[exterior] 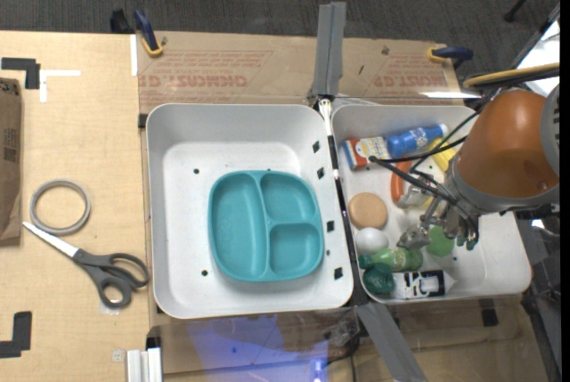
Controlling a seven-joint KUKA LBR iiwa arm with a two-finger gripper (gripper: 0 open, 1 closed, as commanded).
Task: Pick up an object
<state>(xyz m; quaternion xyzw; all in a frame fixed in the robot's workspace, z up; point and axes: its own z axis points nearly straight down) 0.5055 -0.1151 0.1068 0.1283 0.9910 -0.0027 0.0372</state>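
The tabletop (80, 122) spreads widest, tan board with a cardboard sheet at its 12 o'clock edge, and on it sit the two white bins side by side. The left bin (178, 158) carries a teal divided plate (265, 224) near its centre. The right bin (499, 273) holds the clutter the task draws from: a blue-and-white tube (396, 142) toward 12 o'clock, a tan round object (368, 211) at 9 o'clock with a white egg-like ball (371, 239) just below it, and a green bottle with a dark label (401, 280) along the 6 o'clock wall. The grey arm with its orange band (503, 149) comes in from 3 o'clock, and the end effector (434, 229) hangs low over the bin's middle, just above a green item (443, 243). Whether it is open or closed I cannot tell; wires and linkage hide the tips. Out at 9 o'clock on the tabletop lie scissors (98, 264) and a tape roll (61, 204). The step in hand looks like the descent onto a target, nothing yet lifted. The next move likely calls for settling squarely over one item, closing firmly, then rising straight without snagging neighbours.
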